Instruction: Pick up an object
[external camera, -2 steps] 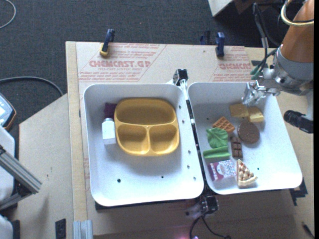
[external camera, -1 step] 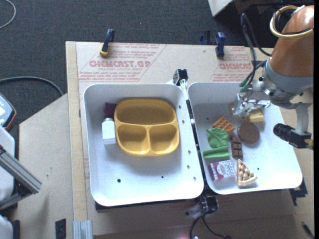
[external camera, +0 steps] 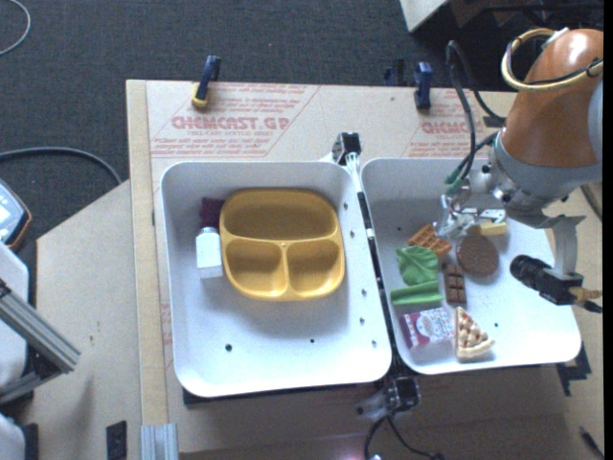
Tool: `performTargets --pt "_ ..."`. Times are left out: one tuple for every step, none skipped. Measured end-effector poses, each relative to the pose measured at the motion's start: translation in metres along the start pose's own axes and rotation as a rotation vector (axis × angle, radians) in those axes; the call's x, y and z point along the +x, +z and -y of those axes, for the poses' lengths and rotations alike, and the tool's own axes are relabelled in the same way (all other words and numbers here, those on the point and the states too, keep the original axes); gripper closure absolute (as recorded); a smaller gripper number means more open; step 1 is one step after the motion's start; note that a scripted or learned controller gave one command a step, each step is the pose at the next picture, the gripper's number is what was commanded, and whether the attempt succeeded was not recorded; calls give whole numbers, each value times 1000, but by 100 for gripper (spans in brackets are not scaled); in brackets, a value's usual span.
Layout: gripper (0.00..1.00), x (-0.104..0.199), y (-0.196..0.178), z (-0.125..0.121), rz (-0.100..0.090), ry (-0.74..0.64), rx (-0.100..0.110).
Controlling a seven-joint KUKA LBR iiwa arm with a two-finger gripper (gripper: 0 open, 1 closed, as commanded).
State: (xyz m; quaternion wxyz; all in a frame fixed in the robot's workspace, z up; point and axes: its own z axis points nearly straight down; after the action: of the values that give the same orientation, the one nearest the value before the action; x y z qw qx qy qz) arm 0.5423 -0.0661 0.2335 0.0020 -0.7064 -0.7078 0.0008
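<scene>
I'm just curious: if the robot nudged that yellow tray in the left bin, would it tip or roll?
Probably neither. The tray lies flat and wide on the left bin's floor, so it would likely slide. It looks like moulded plastic: probably stiff and light. A small white bottle beside it might get shoved along.

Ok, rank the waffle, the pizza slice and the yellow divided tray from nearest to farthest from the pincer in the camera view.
1. Waffle: right bin, just below and left of the pincer.
2. Pizza slice: right bin, near its front edge, well below the pincer.
3. Yellow divided tray: left bin, far to the pincer's left.
</scene>
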Motion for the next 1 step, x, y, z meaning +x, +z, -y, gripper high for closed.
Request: performTargets --pt "100 -6 3 -8 2 2 -5"
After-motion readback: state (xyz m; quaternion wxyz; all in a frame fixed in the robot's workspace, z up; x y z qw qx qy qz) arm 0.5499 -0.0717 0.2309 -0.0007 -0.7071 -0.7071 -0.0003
